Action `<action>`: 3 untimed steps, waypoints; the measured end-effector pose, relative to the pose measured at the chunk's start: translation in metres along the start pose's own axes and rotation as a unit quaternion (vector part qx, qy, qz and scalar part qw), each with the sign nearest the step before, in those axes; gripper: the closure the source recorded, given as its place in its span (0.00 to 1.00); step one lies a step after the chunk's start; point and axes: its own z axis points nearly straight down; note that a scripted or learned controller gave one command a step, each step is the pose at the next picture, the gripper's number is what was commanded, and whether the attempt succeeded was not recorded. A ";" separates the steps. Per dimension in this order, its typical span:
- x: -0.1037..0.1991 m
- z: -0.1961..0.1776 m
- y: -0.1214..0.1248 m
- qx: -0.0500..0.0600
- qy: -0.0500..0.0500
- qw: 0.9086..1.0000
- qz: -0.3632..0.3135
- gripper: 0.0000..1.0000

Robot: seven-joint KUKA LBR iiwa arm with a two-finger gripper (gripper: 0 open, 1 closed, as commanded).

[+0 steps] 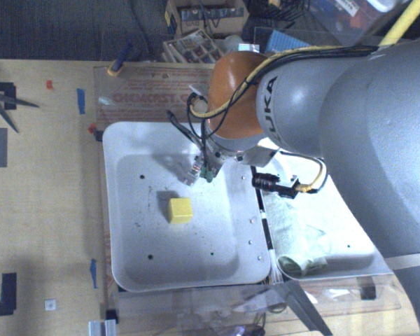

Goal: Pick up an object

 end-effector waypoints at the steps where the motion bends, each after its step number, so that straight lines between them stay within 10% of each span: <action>1: 0.078 -0.099 -0.013 0.004 0.004 0.996 0.083 1.00; 2: 0.109 -0.031 0.017 -0.015 -0.005 0.983 0.182 1.00; 3: 0.119 -0.052 -0.054 0.009 0.004 0.913 0.409 1.00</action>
